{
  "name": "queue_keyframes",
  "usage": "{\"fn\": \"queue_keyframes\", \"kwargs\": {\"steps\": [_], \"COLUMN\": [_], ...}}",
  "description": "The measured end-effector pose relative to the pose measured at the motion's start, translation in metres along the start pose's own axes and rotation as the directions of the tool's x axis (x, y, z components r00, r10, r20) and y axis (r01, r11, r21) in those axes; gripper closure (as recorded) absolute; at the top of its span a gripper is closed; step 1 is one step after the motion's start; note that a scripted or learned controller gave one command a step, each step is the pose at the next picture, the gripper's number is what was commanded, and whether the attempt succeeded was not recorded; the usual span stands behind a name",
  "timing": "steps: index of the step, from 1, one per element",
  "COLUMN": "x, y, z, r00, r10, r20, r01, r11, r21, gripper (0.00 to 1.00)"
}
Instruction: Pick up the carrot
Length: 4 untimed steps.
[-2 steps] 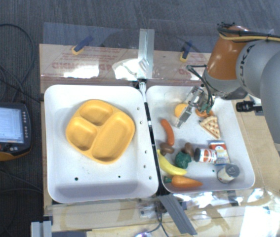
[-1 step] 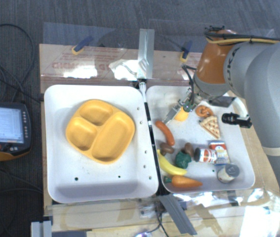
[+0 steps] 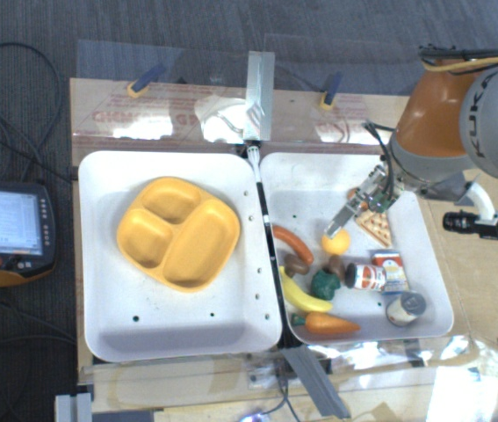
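The carrot (image 3: 328, 325) is orange with a pointed tip and lies flat along the front edge of the right bin (image 3: 424, 236), just below a banana (image 3: 304, 294). My gripper (image 3: 336, 228) hangs over the middle of that bin, slanting down to the left. Its tip sits right above a small yellow fruit (image 3: 337, 243). The carrot lies well in front of the gripper, apart from it.
Around the carrot are a green broccoli piece (image 3: 324, 284), a red sausage (image 3: 290, 242), a small bottle (image 3: 365, 277), a carton (image 3: 390, 267), a tin (image 3: 405, 307) and a waffle (image 3: 375, 228). The left bin (image 3: 108, 323) holds a yellow divided plate (image 3: 178, 232).
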State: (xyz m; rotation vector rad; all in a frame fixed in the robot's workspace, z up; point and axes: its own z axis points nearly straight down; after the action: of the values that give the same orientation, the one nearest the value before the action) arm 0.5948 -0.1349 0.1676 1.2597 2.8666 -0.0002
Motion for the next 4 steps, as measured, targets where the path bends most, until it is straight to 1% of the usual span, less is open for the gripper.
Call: {"fn": "queue_keyframes", "kwargs": {"steps": [1, 2, 3, 4], "x": [0.000, -0.019, -0.020, -0.020], "y": [-0.003, 0.018, 0.019, 0.018], "z": [0.077, 0.078, 0.066, 0.066], "r00": [0.990, 0.884, 0.885, 0.885], "r10": [0.143, 0.468, 0.466, 0.466], "r20": [-0.001, -0.001, 0.005, 0.005], "r01": [-0.143, -0.468, -0.466, -0.466], "r11": [0.990, 0.884, 0.885, 0.885], "r21": [-0.002, -0.001, -0.005, -0.003], "gripper": [0.00, 0.00, 1.00, 0.00]}}
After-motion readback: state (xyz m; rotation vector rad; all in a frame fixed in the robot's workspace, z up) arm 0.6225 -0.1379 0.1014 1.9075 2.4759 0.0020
